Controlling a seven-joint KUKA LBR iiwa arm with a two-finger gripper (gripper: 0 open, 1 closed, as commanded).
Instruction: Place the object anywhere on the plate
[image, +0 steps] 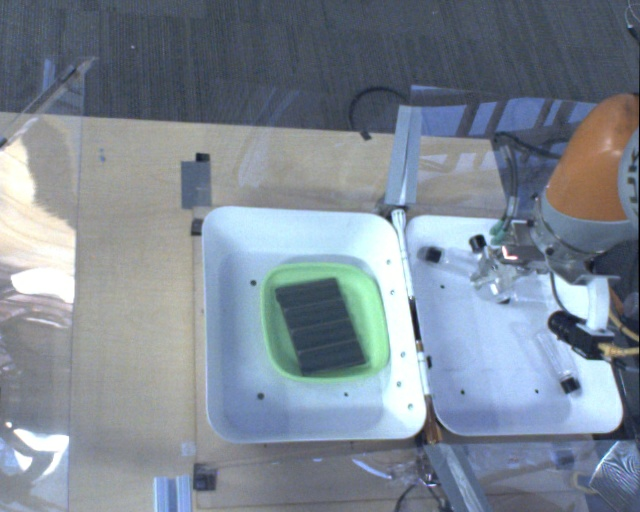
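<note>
Green plate (372, 318) in left bin (230, 330) holds a dark ridged block (319, 324).

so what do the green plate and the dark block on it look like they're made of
The green plate looks like plastic: a uniform lime colour, rounded corners, a raised rim and a soft sheen. The dark block resting on it looks like matte rubber or dense foam, charcoal grey with ridges across its top and no glare, though the view leaves the exact material open.
</note>
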